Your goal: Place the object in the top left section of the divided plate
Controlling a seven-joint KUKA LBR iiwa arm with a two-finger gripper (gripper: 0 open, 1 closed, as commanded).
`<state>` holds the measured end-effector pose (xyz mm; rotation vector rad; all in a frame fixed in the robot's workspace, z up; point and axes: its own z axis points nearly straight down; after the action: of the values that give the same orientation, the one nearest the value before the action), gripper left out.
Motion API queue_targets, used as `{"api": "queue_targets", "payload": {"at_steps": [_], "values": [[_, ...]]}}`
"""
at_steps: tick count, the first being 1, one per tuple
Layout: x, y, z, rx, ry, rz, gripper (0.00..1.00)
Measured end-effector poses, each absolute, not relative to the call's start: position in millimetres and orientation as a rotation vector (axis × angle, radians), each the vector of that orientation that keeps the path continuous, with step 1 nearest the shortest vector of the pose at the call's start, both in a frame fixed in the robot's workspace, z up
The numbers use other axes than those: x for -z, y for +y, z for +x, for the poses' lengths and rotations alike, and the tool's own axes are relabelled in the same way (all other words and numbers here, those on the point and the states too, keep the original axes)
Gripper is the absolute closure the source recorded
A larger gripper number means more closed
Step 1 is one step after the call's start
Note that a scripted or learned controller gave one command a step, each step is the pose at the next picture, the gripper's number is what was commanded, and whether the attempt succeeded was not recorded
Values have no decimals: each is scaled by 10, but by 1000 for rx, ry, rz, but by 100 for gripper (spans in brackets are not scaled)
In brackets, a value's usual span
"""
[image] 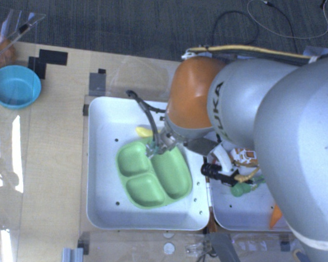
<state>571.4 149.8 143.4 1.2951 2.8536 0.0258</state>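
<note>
A green divided plate (150, 174) lies in the left white bin (102, 168), with three sections. A small yellow object (143, 132) lies on the bin floor just past the plate's far edge, partly hidden by the arm. My gripper (154, 148) hangs over the plate's far rim, between the top left section and the long right section, right beside the yellow object. The wrist and its orange band (193, 96) cover the gripper from above.
The right bin (242, 214) holds a green toy (239, 189), a small figure (244, 157) and an orange item (276, 215), mostly under the arm. A blue bowl (15, 86) stands on the bench at far left. A black cable runs along the wrist.
</note>
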Motion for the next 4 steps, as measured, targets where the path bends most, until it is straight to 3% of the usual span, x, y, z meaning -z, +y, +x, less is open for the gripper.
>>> {"api": "queue_targets", "payload": {"at_steps": [1, 2, 3, 4], "values": [[-1434, 1499, 5714, -26, 2854, 1294, 0], [-1555, 1499, 5741, -35, 2848, 1293, 100], [-1555, 1501, 5741, -35, 2849, 1293, 0], [-1674, 1500, 5768, -45, 2843, 1292, 100]]}}
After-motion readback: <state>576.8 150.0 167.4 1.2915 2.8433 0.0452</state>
